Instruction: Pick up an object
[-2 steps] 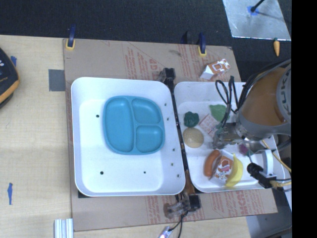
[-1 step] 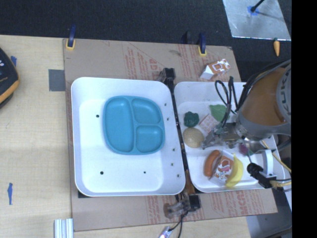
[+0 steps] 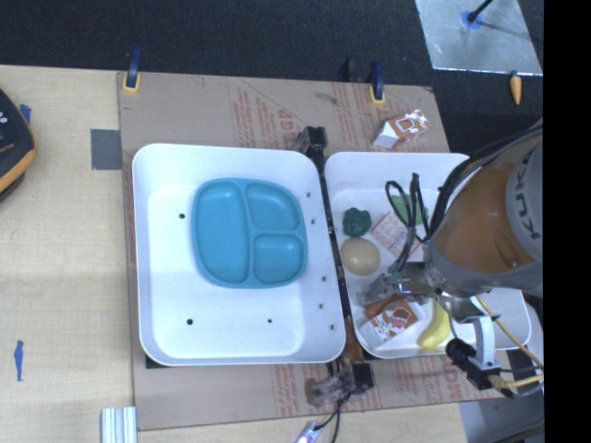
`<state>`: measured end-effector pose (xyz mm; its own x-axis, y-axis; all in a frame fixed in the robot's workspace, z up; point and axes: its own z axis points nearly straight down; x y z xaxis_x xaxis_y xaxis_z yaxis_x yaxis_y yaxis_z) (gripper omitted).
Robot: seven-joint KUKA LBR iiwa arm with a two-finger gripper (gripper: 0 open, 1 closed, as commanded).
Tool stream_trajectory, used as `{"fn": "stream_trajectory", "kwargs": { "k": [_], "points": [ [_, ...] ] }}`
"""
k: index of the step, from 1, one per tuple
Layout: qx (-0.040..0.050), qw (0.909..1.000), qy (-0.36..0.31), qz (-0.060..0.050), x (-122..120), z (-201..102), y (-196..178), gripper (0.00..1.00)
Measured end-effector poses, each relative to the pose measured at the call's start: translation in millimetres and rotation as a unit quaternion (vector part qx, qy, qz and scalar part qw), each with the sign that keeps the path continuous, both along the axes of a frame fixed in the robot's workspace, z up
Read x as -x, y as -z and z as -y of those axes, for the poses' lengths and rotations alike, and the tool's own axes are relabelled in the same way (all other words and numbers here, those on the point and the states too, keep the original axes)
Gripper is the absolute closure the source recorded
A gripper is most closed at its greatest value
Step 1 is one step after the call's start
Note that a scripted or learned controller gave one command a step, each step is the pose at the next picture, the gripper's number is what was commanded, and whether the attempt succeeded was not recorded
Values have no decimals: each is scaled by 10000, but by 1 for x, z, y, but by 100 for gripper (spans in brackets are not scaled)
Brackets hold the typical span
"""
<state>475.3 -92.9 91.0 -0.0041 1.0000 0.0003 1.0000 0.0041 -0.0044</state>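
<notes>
Camera view: the arm reaches over the right bin.
Its gripper sits low by a tan ball, green toy, yellow banana and small packet. A blue tray lies in the left bin.

A robotics lab is indicated: cardboard is clamped to the surface under white bins.
</notes>
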Motion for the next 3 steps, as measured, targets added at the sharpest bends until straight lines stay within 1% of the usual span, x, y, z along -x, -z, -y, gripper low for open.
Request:
{"fn": "stream_trajectory", "kwargs": {
  "k": [1,2,3],
  "points": [
    [7,10000,-8,14,-1,13,0,0],
    [13,10000,-20,13,-1,14,-10,100],
    [0,10000,-5,15,-27,-36,-142,100]
  ]
}}
